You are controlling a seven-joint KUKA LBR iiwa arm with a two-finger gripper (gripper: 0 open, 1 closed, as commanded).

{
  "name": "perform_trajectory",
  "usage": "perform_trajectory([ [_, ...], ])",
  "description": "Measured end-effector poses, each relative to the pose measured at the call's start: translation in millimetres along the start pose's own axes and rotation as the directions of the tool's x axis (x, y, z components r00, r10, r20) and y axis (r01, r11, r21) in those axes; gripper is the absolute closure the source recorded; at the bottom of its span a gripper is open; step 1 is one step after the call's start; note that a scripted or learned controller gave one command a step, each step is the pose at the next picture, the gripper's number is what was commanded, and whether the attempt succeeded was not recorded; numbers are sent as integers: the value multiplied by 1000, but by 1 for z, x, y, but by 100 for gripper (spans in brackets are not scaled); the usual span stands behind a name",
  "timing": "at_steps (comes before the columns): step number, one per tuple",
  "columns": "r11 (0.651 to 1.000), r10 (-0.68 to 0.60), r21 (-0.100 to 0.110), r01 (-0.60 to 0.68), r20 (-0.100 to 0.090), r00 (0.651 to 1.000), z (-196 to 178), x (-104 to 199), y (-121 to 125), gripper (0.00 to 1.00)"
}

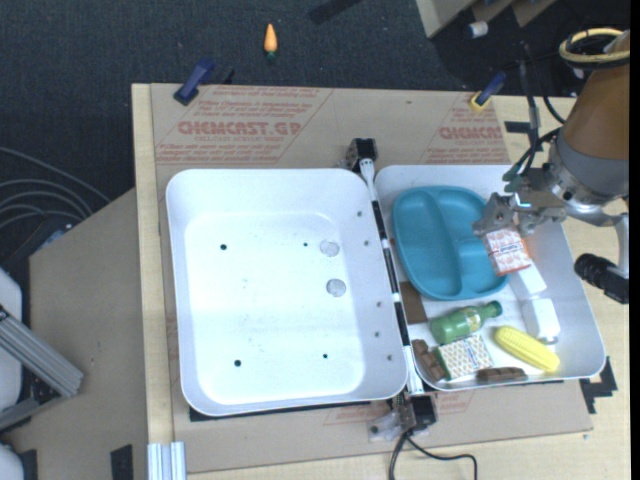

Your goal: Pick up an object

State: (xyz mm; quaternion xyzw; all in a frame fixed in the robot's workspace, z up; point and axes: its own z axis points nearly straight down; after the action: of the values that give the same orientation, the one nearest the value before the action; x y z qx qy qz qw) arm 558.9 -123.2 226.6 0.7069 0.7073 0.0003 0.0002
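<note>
Reaching in from the right of the camera view, my grey arm with its orange band point(603, 103) hangs over the right-hand shallow white bin point(585, 313), and my pincer point(520, 213) sits low above that bin's upper middle. Whether my pincer is parted or closed I cannot tell from here, since the metal parts blur together.

Just below my pincer lies a small white packet with red print point(507, 252), tilted, its upper end touching or very near the pincer; I cannot say whether it is actually caught. The packet overlaps the right edge of a blue plastic divided dish point(437, 243) that fills the bin's upper left part.

Below the dish, a green plastic bottle with a yellow label point(465, 321) lies on its side. To its right lies a yellow corn-shaped toy point(527, 348), and above that a white tube-like object point(541, 313) rests along the bin's right side. Near the bin's lower edge sit a flat patterned packet point(466, 356) and a dark brown strip point(497, 375).

The left-hand white bin point(200, 208) lies alongside, touching the right one at the middle seam. Both bins rest on a pale wooden surface point(300, 118) printed with red lettering, with a blue clamp point(193, 83) at its upper left corner.
</note>
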Motion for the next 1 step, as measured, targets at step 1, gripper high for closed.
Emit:
perform_trajectory([
  [1,1000,0,4,0,-1,1000,17,106,-56,100],
])
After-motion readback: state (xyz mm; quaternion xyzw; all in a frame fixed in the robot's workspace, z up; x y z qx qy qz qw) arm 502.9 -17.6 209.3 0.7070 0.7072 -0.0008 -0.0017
